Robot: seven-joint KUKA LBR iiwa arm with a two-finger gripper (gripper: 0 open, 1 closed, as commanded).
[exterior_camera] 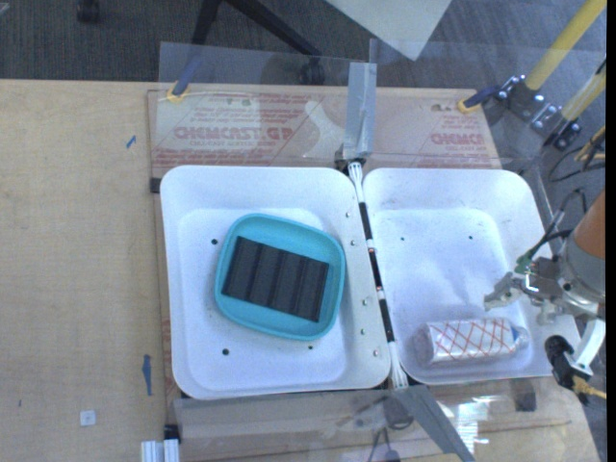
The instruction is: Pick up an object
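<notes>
Two shallow white bins sit side by side on the bench, and the gripper point(515, 289) reaches in over the right bin point(438, 219) from its right rim. Its metal fingers point(500, 292) point leftward into the bin; from this angle I cannot tell how far apart the jaws stand, since the tips are small and partly merged with the wrist hardware behind them. Nothing is visible between them, and they appear to touch nothing.

Just below the jaws and slightly to their left lies a small white packet with a red criss-cross pattern point(472, 340), resting flat on the bin floor near the front edge, long side running left to right. It lies close to the fingertips but apart from them.

Far to the left of the jaws, across the divider between the bins, the left bin point(192, 354) holds a teal tray point(279, 277) with dark ribbed inserts, tilted a little and lying near the middle of that bin.
</notes>
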